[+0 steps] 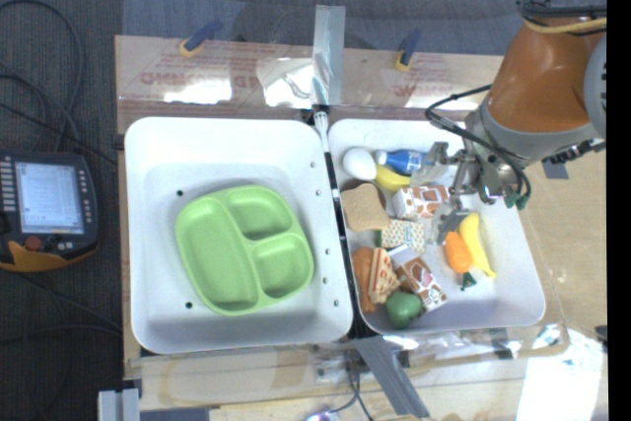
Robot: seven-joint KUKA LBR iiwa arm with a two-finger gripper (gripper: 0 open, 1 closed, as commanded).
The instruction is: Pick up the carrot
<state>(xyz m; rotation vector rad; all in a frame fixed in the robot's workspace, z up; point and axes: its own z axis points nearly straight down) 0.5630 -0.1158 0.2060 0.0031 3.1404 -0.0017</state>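
Tool (463, 204) is hovering over the right bin (518, 306), fingers pointing down just above and left of the carrot (457, 251); I cannot tell whether it is spread or pressed together, and nothing is visibly sitting between the fingers.

Working outward from the tool:
- Carrot is lying near the right bin's right wall, orange body with a small green tip toward the front edge. It is touching the banana (477, 242) along its right side.
- Small printed cartons (422, 204) are crowding the carrot's left side, another carton (422, 279) sitting toward the bin's front.
- Bread slice (363, 207), a green lime-like fruit (402, 309) at the front edge, a white egg (359, 163) and a blue-capped bottle (404, 159) at the back edge.
- Left bin (148, 311) is carrying the green divided plate (244, 249), well apart from the action.

Risks, my read:
- Banana is pressing against the carrot, so a finger could be landing on the banana or pinching both.
- Tool is sitting off-centre toward the cartons; a straight descent could be clipping a carton and shoving the carrot away.
- Carrot is tapered and smooth, so a grip near the tip is likely slipping.
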